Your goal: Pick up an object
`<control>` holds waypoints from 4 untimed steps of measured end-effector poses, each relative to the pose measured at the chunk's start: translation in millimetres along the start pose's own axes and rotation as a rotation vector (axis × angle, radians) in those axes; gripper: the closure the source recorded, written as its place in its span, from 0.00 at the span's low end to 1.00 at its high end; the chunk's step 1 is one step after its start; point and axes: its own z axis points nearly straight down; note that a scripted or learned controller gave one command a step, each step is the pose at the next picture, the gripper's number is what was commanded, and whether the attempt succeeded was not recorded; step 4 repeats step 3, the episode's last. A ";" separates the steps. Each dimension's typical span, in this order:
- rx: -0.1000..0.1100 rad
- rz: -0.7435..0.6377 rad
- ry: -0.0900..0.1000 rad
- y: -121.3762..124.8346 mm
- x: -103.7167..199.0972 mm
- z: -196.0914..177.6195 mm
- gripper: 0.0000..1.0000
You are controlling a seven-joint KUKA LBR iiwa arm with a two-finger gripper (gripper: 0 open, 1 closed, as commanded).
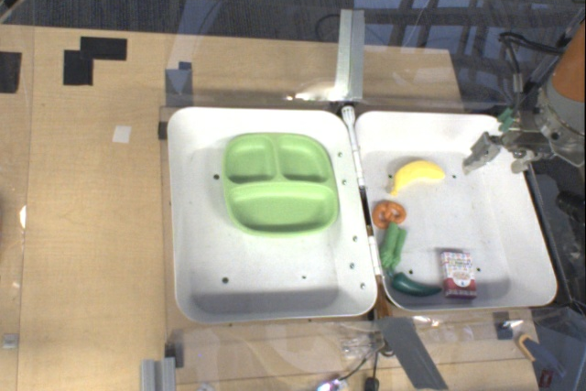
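Observation:
The right bin holds a yellow banana, a small orange ring-shaped piece, a light green vegetable, a dark green vegetable and a small red box. My gripper hovers over that bin's far right corner, to the right of the banana and apart from it. Its two fingers stand spread with nothing between them.
In the left bin lies a green divided plate. A metal divider post rises behind the seam between the bins. Cables and the arm's body crowd the right side.

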 end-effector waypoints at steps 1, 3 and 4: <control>0.000 -0.274 0.001 17.8 81.2 114.9 0.00; -0.012 -0.392 0.001 65.8 77.0 128.0 1.00; -0.012 -0.392 0.001 65.8 77.0 128.0 1.00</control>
